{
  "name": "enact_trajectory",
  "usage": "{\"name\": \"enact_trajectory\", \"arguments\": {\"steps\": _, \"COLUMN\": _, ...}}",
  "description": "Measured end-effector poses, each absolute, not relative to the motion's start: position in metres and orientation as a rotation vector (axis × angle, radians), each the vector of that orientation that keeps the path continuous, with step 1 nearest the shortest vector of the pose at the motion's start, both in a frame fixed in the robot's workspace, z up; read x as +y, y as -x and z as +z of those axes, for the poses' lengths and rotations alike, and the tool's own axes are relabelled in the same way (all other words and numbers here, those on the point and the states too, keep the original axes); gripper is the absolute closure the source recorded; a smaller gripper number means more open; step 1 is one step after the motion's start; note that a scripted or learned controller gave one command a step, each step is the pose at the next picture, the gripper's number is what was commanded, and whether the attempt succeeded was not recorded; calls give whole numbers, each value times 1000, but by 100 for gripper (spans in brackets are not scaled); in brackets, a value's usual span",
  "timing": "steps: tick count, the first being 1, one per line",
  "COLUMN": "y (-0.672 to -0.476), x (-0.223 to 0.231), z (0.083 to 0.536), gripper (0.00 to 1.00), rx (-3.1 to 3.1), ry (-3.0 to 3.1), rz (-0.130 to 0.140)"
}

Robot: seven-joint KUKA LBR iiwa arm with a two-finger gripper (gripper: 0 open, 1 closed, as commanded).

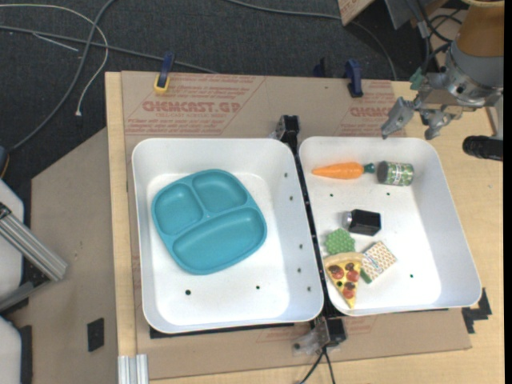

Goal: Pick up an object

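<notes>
Orange plastic toy carrot [337, 170] in right white bin [448, 214], unpicked
Two-finger gripper [416, 122] spread wide, holding nothing, above bin's far rim; approach step; must descend onto carrot

The arm comes in from the upper right — its orange band [482, 24] sits high at the corner, with the grey wrist [468, 74] just below it. The gripper [417, 121] hangs beneath, pointing down and to the left, its two fingers [396, 118] spread apart — nothing sits between them.
</notes>
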State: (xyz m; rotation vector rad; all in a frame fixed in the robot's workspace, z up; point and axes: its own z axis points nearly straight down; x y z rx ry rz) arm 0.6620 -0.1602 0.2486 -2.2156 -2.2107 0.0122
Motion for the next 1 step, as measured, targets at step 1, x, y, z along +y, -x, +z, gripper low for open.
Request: {"name": "enact_trajectory", "arguments": {"steps": 1, "y": -664, "x": -160, "z": 257, "gripper": 0, "rx": -2221, "ry": 2221, "rz": 0}}
